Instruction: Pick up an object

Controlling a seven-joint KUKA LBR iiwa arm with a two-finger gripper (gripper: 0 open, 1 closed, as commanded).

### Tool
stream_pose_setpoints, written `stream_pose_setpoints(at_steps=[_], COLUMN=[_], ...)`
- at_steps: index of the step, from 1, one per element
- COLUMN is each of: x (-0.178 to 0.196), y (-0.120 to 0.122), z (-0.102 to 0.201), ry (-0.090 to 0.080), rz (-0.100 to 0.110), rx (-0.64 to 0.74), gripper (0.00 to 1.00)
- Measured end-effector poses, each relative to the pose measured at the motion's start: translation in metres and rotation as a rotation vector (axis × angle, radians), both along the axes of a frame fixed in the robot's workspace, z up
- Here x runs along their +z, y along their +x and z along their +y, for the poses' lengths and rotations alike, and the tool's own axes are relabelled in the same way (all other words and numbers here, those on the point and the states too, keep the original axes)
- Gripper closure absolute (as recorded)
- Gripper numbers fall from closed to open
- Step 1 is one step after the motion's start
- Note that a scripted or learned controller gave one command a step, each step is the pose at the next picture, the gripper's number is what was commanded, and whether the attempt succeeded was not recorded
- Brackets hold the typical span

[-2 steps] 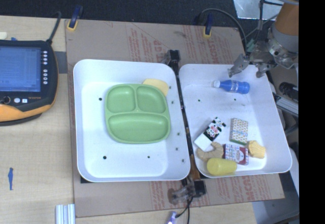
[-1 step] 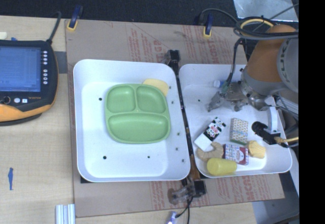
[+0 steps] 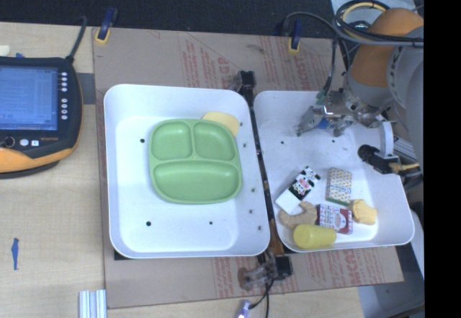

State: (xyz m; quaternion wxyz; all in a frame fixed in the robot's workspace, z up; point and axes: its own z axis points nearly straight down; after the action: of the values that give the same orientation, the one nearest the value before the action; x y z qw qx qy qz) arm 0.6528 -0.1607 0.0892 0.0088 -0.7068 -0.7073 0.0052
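Nothing lifted: as far as the view shows, no object has left the pile, so the pick is still at its start.
Gripper: the gripper (image 3: 322, 122) hangs over the upper part of the right bin (image 3: 288, 104), its two fingers spread apart and pointing down and left, with nothing between them.
Below the gripper: bare white bin floor; it looks to be above that floor, though I cannot tell how high.
Arm: the grey arm (image 3: 403, 86) comes in from the right, its orange band (image 3: 385, 42) just above the wrist.
Objects to pick: all lie together in the lower half of the right bin, well apart from the gripper.
Pile, nearest first: a black-and-white patterned piece (image 3: 305, 182) on a small white card (image 3: 287, 202), and a pale patterned box (image 3: 339, 186) beside it.
Pile, further down: a tan piece (image 3: 292, 218), a red-and-white packet (image 3: 334, 218), a small yellow block (image 3: 364, 213) and a yellow cylinder (image 3: 313, 236) against the bin's lower rim.
Left bin: the left bin (image 3: 122, 165) holds a green divided plate (image 3: 194, 161) with a pale yellow item (image 3: 223, 121) just beyond its upper right corner.
Counter: the counter (image 3: 50, 237) also carries a control tablet (image 3: 32, 115) at the far left.
Still to do: by my judgement, everything: move over one object, come down, close on it and lift.
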Motion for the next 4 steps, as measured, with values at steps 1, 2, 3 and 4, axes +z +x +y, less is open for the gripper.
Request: stream_pose_setpoints(at_steps=[1, 2, 3, 4], x=[0.075, 0.091, 0.025, 0.002], y=[0.003, -0.067, -0.108, -0.113], z=[0.029, 0.038, 0.057, 0.063], ry=[-0.004, -0.006, -0.006, -0.005], rz=[-0.019, -0.015, -0.014, -0.014], rx=[0.003, 0.003, 0.003, 0.003], gripper=[0.00, 0.00, 0.00, 0.00])
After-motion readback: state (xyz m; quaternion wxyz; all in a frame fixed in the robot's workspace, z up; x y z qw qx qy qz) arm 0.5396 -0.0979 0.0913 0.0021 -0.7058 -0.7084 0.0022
